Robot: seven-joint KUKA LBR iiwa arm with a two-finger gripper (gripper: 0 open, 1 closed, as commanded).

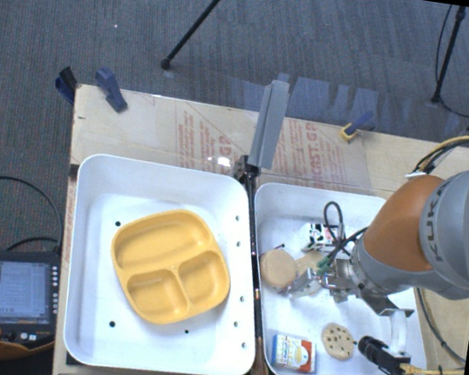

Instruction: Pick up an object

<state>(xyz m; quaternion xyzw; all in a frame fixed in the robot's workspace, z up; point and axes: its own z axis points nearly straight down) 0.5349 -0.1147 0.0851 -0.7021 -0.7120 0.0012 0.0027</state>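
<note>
Bench: two white bins (91,204); left, one yellow tray (171,265); right, two cookies (278,268), one carton (292,352); jaws (306,284) state unclear.

Two shallow white plastic bins sit side by side on the bench. The left bin (95,204) holds a yellow three-compartment plastic tray (171,265) near its centre. In the right bin (290,202), a round tan disc (278,269) lies at the left side, with the two-finger gripper (306,284) just to its right. A small black-and-white toy (318,234) lies farther back. A round spotted cookie (338,341) lies toward the near side, with a small blue-and-white carton (292,352) to its left.
</note>
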